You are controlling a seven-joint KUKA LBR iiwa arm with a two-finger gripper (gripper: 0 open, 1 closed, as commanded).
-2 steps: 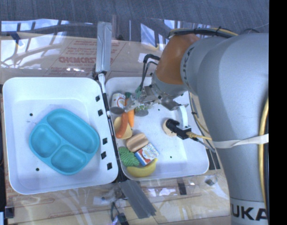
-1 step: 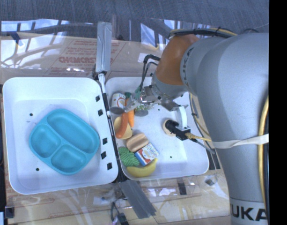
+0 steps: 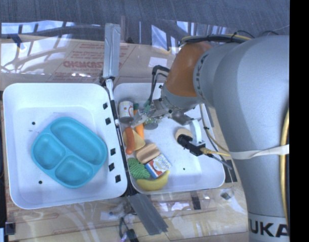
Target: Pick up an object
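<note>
Tool (image 3: 146, 116) low beside can (image 3: 126, 109), apparently reaching; finger state unclear, cannot tell. Next: settle over can, pinch, lift.

The big grey arm (image 3: 245, 115) comes in from the right and bends down low — its orange band (image 3: 182, 74) sits just above the wrist. The gripper (image 3: 146, 116) points down and to the left, hard to see clearly.

A carrot (image 3: 129, 140), hot dog bun (image 3: 147, 153), green item (image 3: 138, 170), small carton (image 3: 157, 165) and banana (image 3: 153, 182) are clustered at seven o'clock in the right bin; a can (image 3: 125, 110) is seen at ten o'clock.
</note>
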